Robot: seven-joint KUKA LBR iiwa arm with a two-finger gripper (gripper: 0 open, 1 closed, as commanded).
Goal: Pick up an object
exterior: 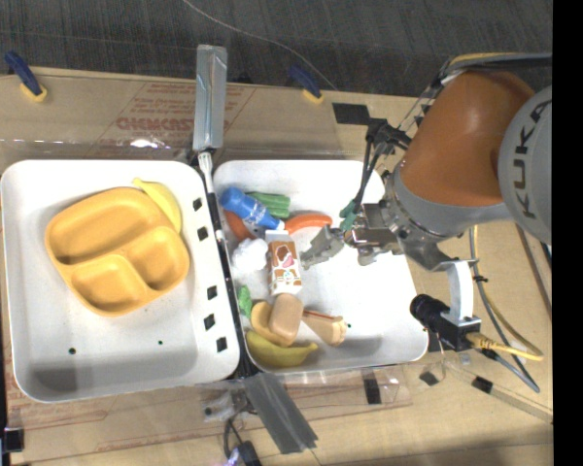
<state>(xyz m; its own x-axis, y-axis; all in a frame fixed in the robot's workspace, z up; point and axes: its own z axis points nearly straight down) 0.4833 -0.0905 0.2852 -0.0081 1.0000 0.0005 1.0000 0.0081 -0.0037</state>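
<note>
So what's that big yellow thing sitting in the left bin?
The yellow tray looks like a moulded plastic plate divided into three shallow compartments, with rounded corners and a raised rim. It lies flat and tilted at an angle in the upper half of the left bin. A paler yellow piece pokes out from under its upper right edge.

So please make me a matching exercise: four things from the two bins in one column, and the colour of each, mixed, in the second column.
Things:
1. divided tray in the left bin
2. bottle near the top of the right bin
3. small carton in the right bin
4. carrot beside the gripper

Colours:
A. blue
B. orange-red
C. yellow
D. white with a brown picture

Pairs: 1-C, 2-A, 3-D, 4-B
</note>
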